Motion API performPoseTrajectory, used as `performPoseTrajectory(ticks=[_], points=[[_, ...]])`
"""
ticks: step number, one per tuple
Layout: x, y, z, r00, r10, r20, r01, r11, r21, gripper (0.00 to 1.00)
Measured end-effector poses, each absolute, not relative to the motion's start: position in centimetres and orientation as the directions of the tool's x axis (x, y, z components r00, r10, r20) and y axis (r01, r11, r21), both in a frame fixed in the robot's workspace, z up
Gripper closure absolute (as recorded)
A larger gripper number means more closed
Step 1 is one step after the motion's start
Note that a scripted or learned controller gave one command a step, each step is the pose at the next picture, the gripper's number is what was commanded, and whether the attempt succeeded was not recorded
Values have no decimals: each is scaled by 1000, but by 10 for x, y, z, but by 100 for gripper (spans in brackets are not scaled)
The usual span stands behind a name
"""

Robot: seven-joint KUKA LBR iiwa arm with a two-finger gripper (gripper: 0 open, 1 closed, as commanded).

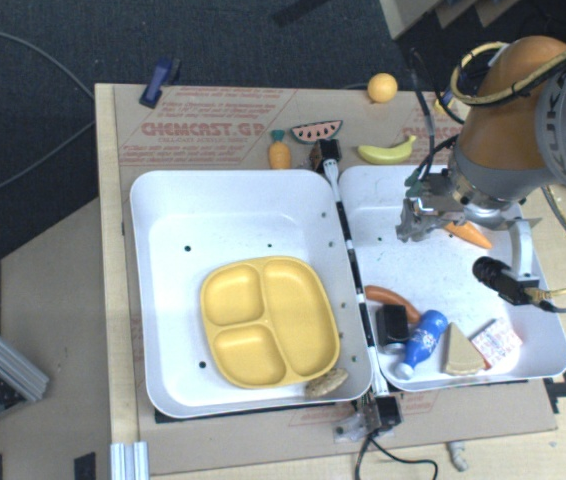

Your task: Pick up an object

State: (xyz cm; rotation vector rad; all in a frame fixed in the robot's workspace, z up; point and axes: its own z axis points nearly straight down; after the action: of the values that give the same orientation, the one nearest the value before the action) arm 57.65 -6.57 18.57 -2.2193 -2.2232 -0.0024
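Note:
My gripper (418,220) hangs over the upper part of the right bin (553,353), low above its white floor. An orange carrot-like piece (473,235) lies just to its right, partly hidden under the wrist. Along the bin's near side lie a reddish sausage (391,297), a small black block (394,324), a blue bottle (423,339), a tan sandwich wedge (458,351) and a red-and-white packet (497,342). None of them is between the gripper's tips as far as the view shows.
The left bin (163,228) holds a yellow divided plate (267,320) and a brown cookie (325,384) at its near rim. Behind the bins lie a banana (385,151), an orange ball (383,88), a watermelon slice (318,129) and a blue object (159,81).

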Motion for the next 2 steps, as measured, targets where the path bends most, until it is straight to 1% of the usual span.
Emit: performPoseTrajectory(ticks=[1,2], points=[[576,-66,185,0,1000,1,1000,0,-2,0],[616,-136,167,2,1000,-3,1000,-2,1,0]])
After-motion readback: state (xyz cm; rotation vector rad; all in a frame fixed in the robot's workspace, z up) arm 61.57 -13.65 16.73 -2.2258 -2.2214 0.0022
